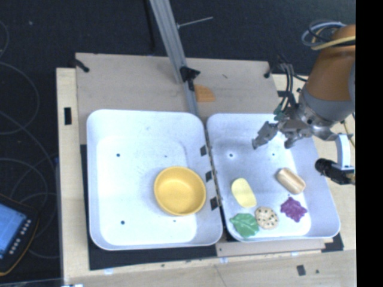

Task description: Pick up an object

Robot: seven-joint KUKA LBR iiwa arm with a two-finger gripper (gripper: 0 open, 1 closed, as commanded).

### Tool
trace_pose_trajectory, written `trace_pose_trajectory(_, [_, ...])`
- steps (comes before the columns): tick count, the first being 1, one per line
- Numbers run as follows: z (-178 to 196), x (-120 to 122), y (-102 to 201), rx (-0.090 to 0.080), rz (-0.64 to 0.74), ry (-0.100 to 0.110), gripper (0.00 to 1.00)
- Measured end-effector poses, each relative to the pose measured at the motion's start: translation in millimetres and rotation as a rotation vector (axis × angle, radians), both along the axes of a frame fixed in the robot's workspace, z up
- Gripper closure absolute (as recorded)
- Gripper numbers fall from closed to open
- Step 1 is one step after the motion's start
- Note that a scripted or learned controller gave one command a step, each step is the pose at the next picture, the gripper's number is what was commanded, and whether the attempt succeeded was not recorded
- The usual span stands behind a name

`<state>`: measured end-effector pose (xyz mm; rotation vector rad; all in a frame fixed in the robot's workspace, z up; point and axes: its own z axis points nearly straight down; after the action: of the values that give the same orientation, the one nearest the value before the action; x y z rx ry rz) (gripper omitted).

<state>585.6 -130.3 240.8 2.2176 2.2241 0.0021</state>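
End effector [276, 137] spread, nothing between fingers, above right bin [227, 130] upper part. Same bin near end: yellow piece [243, 192], tan roll [290, 180], purple piece [293, 208], cookie [266, 217], green leaf [244, 223]. Yellow bowl [179, 190] in left bin [119, 130]. No legible writing.

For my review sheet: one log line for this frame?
gripper: open, above right bin, holding nothing | yellow bowl: left bin

Grey arm [326, 94] from the right — gripper [276, 140] open, fingers down
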Motion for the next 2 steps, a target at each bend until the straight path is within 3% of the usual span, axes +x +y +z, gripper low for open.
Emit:
trace_pose_trajectory(1, [0.1, 0.0, 0.0, 0.000, -0.001, 0.000, 0.00])
trace_pose_trajectory(2, [-59.1, 7.3, -0.4, -0.002, -0.004, 0.006, 0.00])
